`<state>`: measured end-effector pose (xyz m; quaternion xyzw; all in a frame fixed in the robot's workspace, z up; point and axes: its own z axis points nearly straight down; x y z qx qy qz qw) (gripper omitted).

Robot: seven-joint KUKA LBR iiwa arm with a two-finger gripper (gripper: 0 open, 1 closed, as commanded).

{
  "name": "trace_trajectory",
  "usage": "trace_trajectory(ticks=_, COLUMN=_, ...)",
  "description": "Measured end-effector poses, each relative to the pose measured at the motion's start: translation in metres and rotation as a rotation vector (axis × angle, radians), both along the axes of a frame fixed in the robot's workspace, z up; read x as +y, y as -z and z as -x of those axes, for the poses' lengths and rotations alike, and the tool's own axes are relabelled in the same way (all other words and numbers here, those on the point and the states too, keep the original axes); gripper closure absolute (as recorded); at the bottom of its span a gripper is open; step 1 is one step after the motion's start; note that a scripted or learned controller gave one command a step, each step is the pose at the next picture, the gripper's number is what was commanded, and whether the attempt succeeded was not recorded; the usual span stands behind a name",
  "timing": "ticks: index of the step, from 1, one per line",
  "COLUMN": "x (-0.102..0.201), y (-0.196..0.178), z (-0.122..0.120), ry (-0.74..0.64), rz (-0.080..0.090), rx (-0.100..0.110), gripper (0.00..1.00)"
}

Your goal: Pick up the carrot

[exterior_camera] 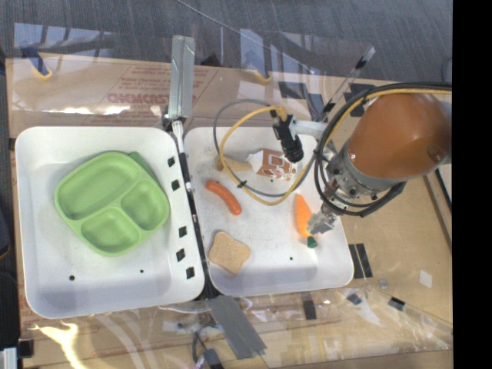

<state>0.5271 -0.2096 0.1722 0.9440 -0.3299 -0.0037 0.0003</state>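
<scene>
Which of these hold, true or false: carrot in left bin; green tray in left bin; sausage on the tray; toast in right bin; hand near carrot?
1. The carrot lies in the left bin. False: it lies in the right bin.
2. The green tray sits in the left bin. True.
3. The sausage rests on the green tray. False: it lies on the right bin's floor.
4. The toast is in the right bin. True.
5. The hand is beside the carrot. True.

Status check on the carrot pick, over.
Gripper low beside carrot, right bin. Carrot on bin floor, not seen between fingers. Sausage and bread slice well apart.
</scene>
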Motion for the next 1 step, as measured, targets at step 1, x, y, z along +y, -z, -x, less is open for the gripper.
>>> trace_trajectory(ticks=1, x=0.0275, y=-0.0442, z=0.001, ry=0.317, rz=0.002, rx=-0.006, gripper=1.0)
